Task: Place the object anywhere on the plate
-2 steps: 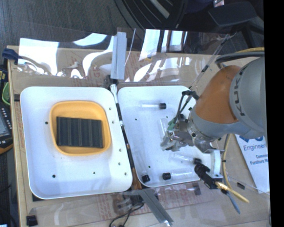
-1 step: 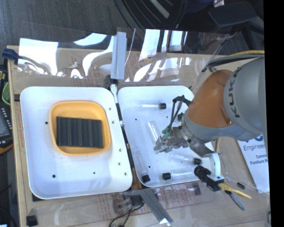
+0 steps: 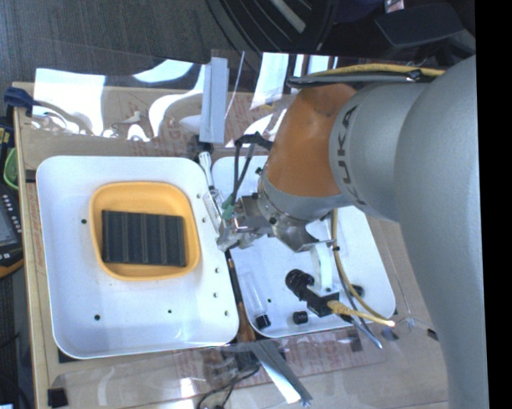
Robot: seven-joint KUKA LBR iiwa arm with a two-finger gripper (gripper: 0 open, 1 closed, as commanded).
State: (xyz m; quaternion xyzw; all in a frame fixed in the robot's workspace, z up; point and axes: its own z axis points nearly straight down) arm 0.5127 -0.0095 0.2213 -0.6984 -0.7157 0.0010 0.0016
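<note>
From the slanted overhead camera, two shallow white bins sit side by side on the tabletop. The left bin (image 3: 67, 315) carries a yellow plate (image 3: 143, 199) with rounded corners, lying flat near the bin's middle; a dark ribbed rectangular object (image 3: 146, 238) rests on the plate's centre, inside its raised rim. The grey arm (image 3: 405, 144) with its orange band (image 3: 308, 143) reaches in from the right and covers much of the right bin (image 3: 371, 262). Its wrist hangs over the seam between the two bins, and the pincer (image 3: 232, 230) sits just beside the left bin's right wall, apart from the plate. Whether the pincer is open or closed cannot be told here, nor whether it grips anything. Small dark fittings (image 3: 301, 283) and a yellow cable (image 3: 360, 309) lie over the right bin's lower part.
</note>
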